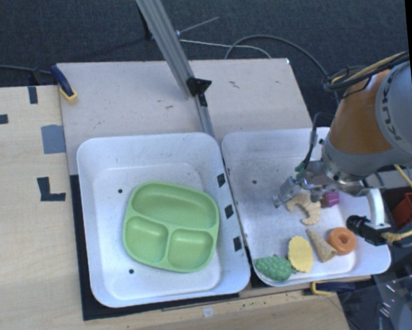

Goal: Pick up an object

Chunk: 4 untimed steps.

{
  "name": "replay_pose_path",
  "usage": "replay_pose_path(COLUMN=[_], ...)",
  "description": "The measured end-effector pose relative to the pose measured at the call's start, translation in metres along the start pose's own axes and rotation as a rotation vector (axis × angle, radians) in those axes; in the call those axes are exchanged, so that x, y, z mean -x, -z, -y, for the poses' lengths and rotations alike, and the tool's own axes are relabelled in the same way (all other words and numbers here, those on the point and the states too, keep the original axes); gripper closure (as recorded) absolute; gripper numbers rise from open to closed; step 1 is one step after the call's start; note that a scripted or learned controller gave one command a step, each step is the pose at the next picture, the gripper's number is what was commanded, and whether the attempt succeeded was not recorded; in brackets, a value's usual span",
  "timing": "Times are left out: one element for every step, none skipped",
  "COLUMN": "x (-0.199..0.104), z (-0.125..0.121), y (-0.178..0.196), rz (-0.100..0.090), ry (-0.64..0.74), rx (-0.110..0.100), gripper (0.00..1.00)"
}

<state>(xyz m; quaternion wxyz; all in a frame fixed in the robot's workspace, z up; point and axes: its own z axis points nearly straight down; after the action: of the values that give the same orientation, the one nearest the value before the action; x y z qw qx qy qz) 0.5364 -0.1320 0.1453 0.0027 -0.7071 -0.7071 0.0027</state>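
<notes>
The gripper (293, 192) hangs right-centre of frame, touching or just above a tan piece (306, 207); whether it grasps anything is unclear.

glossy green plastic tray (170, 226) — scuffed white bins (94, 208)

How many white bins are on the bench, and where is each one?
2. The left bin holds a green divided plate. The right bin holds small toy foods near its front edge, under the arm. No further bin seems hidden.
</notes>
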Motion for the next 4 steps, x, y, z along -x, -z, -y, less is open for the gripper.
replay_pose_path(x=[-0.001,-0.002,-0.003,-0.003], z=[0.002,0.0,-0.01,-0.012], y=[-0.054,-0.041,0.011,0.053], rz=[-0.001,-0.002,0.001,0.001], ry=[0.001,0.003,0.002,0.002], rx=[0.0,0.003,0.01,0.01], gripper=[0.0,1.0,1.0,1.0])
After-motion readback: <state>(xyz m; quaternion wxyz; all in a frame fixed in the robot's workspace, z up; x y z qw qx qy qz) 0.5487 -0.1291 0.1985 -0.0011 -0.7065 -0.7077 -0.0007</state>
